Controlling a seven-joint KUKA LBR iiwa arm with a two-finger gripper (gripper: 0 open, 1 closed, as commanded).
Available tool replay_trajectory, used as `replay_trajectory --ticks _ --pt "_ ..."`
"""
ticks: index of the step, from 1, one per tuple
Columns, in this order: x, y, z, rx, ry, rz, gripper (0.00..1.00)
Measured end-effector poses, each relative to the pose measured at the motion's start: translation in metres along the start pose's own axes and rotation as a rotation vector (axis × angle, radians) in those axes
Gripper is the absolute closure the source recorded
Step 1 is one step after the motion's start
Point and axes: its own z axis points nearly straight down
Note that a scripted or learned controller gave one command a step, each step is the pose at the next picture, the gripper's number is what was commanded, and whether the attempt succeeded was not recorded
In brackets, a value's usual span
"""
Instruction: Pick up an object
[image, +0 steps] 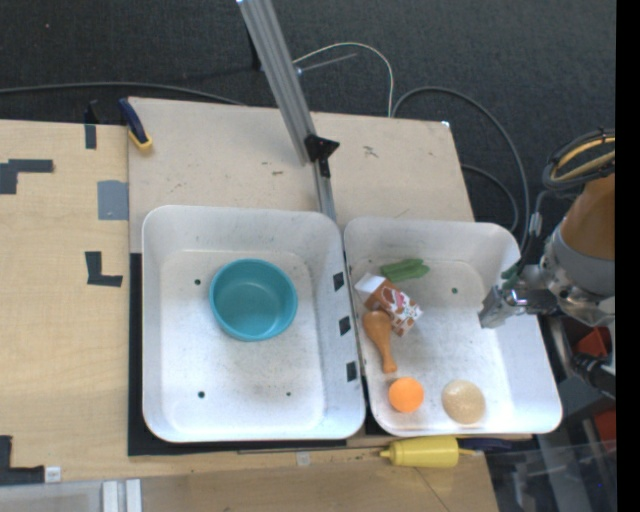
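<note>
The right bin (520, 375) holds a green pod (404, 269), a red-and-white packet (392, 303), a brown drumstick (380, 336), an orange ball (405, 395) and a pale round bun (463, 400). My gripper (497, 309) hangs over the bin's right side, near its right wall, apart from all of these. Nothing shows between its fingers. The bun lies nearest, below and to the left of the gripper.
A teal bowl (253, 299) sits in the left bin (170, 400). A yellow mustard bottle (427, 453) lies on the bench just in front of the right bin. A grey metal pole (290, 95) slants down to the divide between the bins. Cables lie behind.
</note>
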Motion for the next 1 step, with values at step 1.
replay_trajectory --ticks 1 --pt "0.0057 0.0057 -0.0605 -0.001 0.0 -0.001 1.0"
